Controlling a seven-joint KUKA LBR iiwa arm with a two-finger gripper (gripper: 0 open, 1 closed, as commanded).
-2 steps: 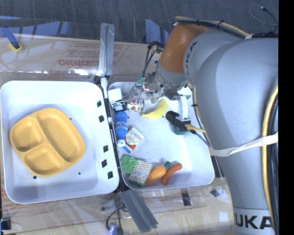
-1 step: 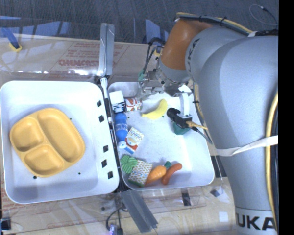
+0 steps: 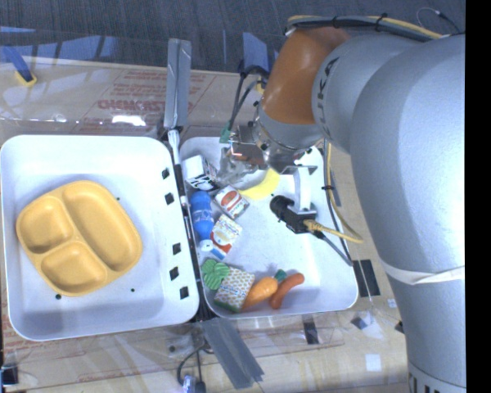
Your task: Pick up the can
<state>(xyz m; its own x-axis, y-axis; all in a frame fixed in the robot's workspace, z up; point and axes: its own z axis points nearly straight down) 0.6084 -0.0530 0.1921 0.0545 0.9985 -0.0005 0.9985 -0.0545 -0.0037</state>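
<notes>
The can is small, red and white, and lies on its side in the upper left part of the right bin. My gripper hangs down from the orange-banded wrist at the bin's far end. It sits just above and behind the can, very close to it. A blue bottle lies just left of the can, along the bin's left wall. A yellow object is partly hidden under the wrist, right of the gripper.
The right bin also holds a white and red pouch, a green item, a patterned packet, a carrot and a red sausage-like piece. A yellow divided plate lies in the left bin.
</notes>
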